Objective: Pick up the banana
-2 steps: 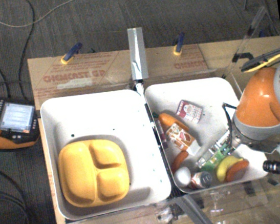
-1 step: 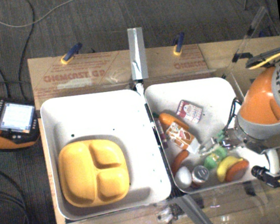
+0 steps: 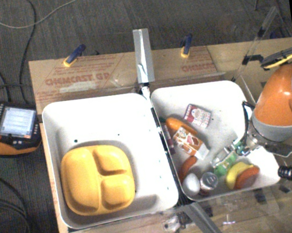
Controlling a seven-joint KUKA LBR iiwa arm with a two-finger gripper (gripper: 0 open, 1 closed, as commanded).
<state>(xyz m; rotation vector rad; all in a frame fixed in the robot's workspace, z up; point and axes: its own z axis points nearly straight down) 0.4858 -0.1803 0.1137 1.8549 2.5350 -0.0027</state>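
A: Down we look on the table [image 3: 123, 68], two white bins side by side. Where's the banana?

B: Right bin [image 3: 223, 90], near corner on the arm's side. The banana [image 3: 235, 173] is a short yellow curve lying flat, touching a red-orange fruit [image 3: 247, 177] just beside it.

A: And the arm?

B: The arm [image 3: 279, 105] comes in from the right, orange band bulging over the bin's edge. The claw [image 3: 231, 153] is low in the bin, just above the banana, pale green and clear parts showing. Open or closed? I cannot tell; it's too small and blurred from here, and nothing is visibly gripped.

A: Crowded in there?

B: Very. A can [image 3: 209, 181] stands just left of the banana, a white ball [image 3: 192, 185] beside that, a red sausage shape [image 3: 188, 165] above it. Further back, a carton [image 3: 188, 140] lies tilted against a carrot [image 3: 177, 124], and a small maroon packet [image 3: 197, 115] sits apart near the middle.

A: Left bin?

B: Left bin [image 3: 80, 109] holds a yellow tray [image 3: 98, 178] with three compartments, well apart from the action. Off the table to the left, a pendant [image 3: 10, 129] with a lit screen, and two clamps [image 3: 74, 55] at the back edge
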